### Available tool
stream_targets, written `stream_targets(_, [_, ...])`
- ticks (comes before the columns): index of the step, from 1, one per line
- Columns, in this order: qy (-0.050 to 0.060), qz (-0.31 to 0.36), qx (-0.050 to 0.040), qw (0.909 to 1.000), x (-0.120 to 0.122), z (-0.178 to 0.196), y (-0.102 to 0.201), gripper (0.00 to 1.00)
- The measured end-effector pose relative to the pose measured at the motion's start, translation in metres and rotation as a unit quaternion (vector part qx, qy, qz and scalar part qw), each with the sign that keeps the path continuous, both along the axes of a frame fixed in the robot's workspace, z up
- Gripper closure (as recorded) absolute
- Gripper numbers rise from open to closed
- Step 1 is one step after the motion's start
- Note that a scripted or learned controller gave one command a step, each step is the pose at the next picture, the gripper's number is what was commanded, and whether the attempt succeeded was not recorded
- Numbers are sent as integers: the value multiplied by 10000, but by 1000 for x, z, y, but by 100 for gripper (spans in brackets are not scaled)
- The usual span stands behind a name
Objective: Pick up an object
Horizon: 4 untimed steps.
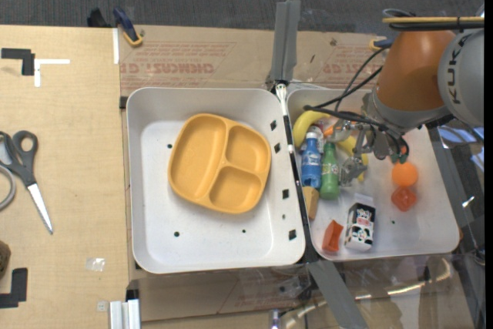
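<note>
The right bin [422, 233] holds several small objects: a yellow banana [305, 123], a blue bottle [311, 162], a green bottle [330, 175], an orange ball [404, 174], a red piece [403, 199], a black-and-white milk carton [360, 226], an orange-red block [332, 236] and a tan cone [310, 201]. My gripper [356, 164] hangs below the orange wrist band, low over the bin's back half, just right of the green bottle and left of the orange ball. The wrist hides part of the bin's far side.
The left bin [150, 196] carries a yellow divided plate [219, 163]. Scissors [28, 175] lie on the wooden bench at far left. A blue clip [128, 25] sits at the cardboard's back edge. Cables trail around the arm at right.
</note>
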State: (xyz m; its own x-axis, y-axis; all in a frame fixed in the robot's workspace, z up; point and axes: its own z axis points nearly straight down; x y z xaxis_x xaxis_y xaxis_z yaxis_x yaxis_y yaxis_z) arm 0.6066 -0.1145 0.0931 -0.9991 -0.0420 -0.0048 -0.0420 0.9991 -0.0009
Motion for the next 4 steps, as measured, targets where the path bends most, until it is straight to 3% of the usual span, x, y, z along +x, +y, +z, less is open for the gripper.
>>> stream_targets(1, [-12,-953,-2,9954,18,1,-10,0])
stream_targets(2, [11,-1204,5,9927,-43,-1,-26,0])
stream_targets(3, [-2,-2139,6,9769,21,1,-11,0])
stream_targets(4, [17,-2535,8,9673,-39,-1,17,0])
